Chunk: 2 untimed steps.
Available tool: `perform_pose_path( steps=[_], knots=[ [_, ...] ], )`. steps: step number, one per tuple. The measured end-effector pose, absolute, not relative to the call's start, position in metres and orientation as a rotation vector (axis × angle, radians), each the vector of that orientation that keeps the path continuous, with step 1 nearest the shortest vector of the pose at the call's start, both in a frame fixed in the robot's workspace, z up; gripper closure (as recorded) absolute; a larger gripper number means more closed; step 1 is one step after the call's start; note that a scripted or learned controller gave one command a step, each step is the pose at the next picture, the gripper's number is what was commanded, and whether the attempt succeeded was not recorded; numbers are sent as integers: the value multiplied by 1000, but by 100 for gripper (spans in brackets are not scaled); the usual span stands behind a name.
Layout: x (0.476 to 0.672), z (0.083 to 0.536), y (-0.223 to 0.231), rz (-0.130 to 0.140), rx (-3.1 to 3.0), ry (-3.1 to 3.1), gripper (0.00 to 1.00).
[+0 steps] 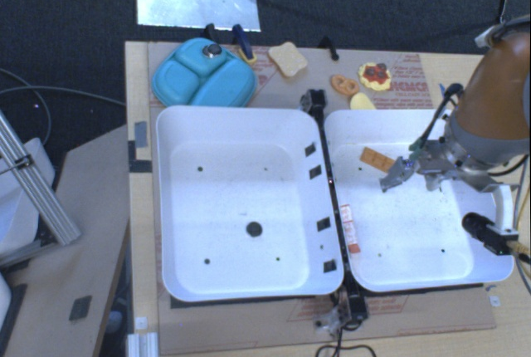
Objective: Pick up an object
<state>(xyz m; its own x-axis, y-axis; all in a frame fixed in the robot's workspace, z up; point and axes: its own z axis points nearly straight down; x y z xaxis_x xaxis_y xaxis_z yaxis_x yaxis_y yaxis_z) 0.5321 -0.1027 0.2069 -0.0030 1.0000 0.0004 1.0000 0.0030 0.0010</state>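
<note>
My arm (498, 110) reaches in from the right, orange band above the wrist, with my jaws (400, 173) low over the right bin (415, 264), tilted toward its left side. I cannot tell how far my jaws stand apart, and nothing shows between them. A flat orange rectangular block (377, 158) lies on the bin floor just beside my jaws, toward the back-left. Both bins are smooth, shallow white plastic; the left bin (241, 264) holds a small dark round disc (254, 229). Behind the bins on the worktop (249, 322) sit a glossy blue compartment tray (204, 74) and a slice of toy bread (287, 59). No writing is readable.
</note>
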Motion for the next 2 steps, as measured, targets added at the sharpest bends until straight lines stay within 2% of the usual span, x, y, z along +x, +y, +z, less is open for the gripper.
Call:
perform_pose_path(
  steps=[1,2],
  knots=[
    [561,105,-193,0,2222,2214,0],
    [675,163,-206,14,2200,2218,0]
  ],
)
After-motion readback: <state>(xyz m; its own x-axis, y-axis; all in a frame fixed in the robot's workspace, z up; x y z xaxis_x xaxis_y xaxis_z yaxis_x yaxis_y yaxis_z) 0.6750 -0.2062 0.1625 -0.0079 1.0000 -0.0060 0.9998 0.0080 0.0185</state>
